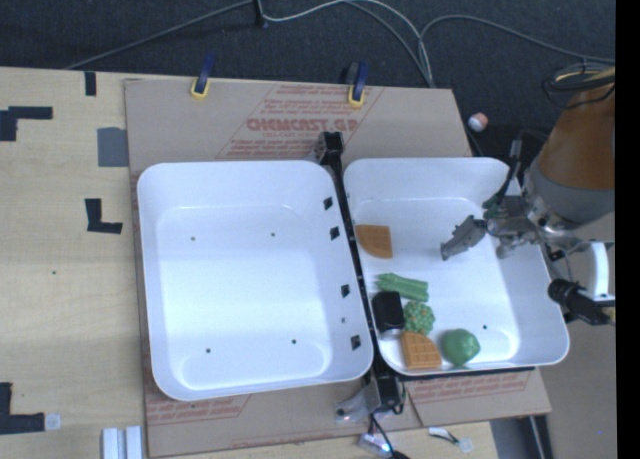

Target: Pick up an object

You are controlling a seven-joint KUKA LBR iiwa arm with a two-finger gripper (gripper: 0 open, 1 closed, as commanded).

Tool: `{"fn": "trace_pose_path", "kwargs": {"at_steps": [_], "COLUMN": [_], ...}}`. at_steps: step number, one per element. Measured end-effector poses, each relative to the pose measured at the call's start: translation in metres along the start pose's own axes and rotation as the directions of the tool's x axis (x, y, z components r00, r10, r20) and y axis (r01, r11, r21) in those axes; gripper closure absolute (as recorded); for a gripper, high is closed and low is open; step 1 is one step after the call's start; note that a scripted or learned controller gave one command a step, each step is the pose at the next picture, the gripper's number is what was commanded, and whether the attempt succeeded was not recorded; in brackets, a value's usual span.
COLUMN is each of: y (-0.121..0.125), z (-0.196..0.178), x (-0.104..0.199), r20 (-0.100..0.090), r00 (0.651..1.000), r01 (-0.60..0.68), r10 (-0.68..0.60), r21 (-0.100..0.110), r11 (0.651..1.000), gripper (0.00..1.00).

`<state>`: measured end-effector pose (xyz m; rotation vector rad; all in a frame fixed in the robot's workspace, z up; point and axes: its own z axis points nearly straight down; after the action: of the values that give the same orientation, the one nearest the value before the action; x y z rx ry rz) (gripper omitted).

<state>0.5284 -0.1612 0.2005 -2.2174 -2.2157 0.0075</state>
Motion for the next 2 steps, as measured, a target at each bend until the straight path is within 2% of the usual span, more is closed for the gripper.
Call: {"fn": "trace_pose_path", "kwargs": {"at_steps": [1, 2], "y": [0.002, 0.003], "z": [-0.004, 0.059], "x": [0.000, 0.004], "r20": [0.001, 0.000], "r00": [1.000, 1.000], "r01": [0.001, 0.002], "r10": [-0.001, -0.002], "r21": [-0.008, -0.002], "r11": [1.000, 1.000], "gripper": [0.00, 0.00]}}
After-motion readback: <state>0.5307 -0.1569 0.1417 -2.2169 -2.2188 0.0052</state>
